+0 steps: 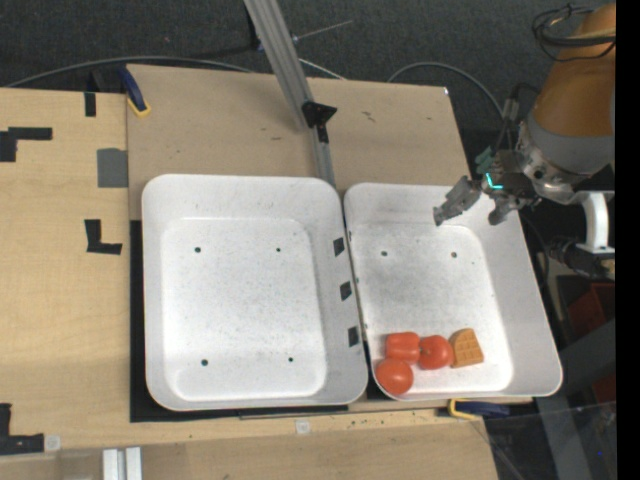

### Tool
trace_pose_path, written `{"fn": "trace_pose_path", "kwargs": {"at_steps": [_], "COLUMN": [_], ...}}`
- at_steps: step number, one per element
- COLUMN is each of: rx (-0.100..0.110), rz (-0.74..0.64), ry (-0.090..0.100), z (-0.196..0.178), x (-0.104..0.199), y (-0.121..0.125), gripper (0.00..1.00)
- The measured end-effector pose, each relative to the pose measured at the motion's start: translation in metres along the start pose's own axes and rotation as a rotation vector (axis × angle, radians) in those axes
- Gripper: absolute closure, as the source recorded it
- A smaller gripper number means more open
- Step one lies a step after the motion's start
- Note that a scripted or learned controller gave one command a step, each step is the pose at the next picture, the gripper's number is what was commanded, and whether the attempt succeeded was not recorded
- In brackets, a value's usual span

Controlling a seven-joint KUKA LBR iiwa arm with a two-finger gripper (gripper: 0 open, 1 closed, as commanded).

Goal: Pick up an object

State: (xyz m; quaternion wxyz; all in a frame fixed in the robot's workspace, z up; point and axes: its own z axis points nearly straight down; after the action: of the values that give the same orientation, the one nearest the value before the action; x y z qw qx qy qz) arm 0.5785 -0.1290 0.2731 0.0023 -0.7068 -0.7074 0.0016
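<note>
In the right bin (520, 298), near its front edge, lie three red tomato-like pieces (412, 356) bunched together, with a small orange waffle-like block (466, 348) touching them on the right. My gripper (472, 204) hovers over the bin's far right corner, well away from those objects. Its two fingers are spread apart, with nothing between them. The arm's orange band (575, 78) shows at the upper right.
The left bin (160, 268) sits beside the right one, with black clips (345, 288) along the seam between them. A grey metal pole (285, 53) slants over the bench toward the bins' far edge. Black tape marks (25, 140) lie on the wooden bench at left.
</note>
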Motion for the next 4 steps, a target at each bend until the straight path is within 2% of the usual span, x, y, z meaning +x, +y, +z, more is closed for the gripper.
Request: {"fn": "trace_pose_path", "kwargs": {"at_steps": [1, 3, 4], "rx": [-0.004, 0.001, 0.003], "rz": [-0.001, -0.001, 0.001], "ry": [-0.001, -0.001, -0.001], "z": [-0.003, 0.088, 0.147], "x": [0.0, 0.009, 0.0], "y": [0.001, 0.008, 0.004], "gripper": [0.0, 0.0, 0.0]}}
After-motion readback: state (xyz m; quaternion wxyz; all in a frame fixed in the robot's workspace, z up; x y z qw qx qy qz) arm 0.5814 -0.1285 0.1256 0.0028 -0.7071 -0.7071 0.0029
